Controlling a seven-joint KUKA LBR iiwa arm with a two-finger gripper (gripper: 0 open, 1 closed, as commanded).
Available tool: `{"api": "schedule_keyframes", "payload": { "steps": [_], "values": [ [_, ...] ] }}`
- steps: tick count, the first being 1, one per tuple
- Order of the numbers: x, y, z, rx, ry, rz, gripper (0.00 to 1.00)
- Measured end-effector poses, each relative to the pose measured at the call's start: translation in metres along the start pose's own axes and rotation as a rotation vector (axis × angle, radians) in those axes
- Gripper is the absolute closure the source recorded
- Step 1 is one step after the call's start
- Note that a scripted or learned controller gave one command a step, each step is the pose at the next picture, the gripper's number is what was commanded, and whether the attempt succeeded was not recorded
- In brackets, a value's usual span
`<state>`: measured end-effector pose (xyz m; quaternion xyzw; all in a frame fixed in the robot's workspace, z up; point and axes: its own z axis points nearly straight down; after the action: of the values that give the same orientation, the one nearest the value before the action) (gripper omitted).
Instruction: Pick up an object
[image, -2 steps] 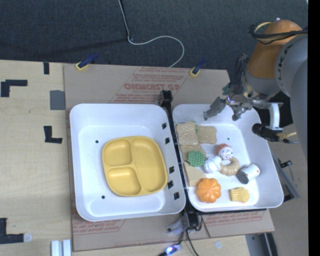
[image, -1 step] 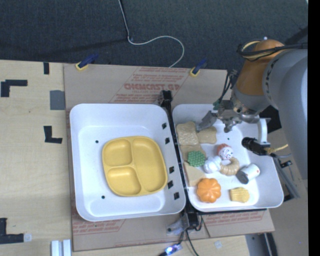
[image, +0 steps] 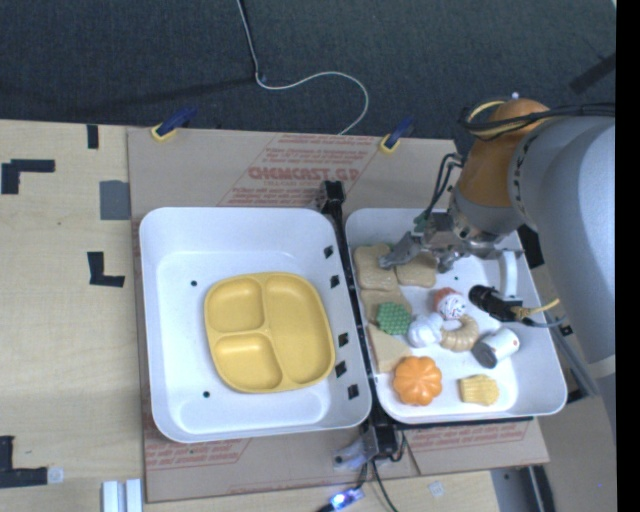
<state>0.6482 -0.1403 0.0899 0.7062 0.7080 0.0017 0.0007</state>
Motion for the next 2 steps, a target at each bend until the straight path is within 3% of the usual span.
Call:
{"api": "schedule_keyframes", "payload": {
  "steps": [1,2],
  "values": [
    [0.000,0.002,-0.011,-0.008,-0.003,-0.001,1.00],
    [-0.003,0.001,-0.073,0.000,-0.002,0.001,1.00]
  ]
}}
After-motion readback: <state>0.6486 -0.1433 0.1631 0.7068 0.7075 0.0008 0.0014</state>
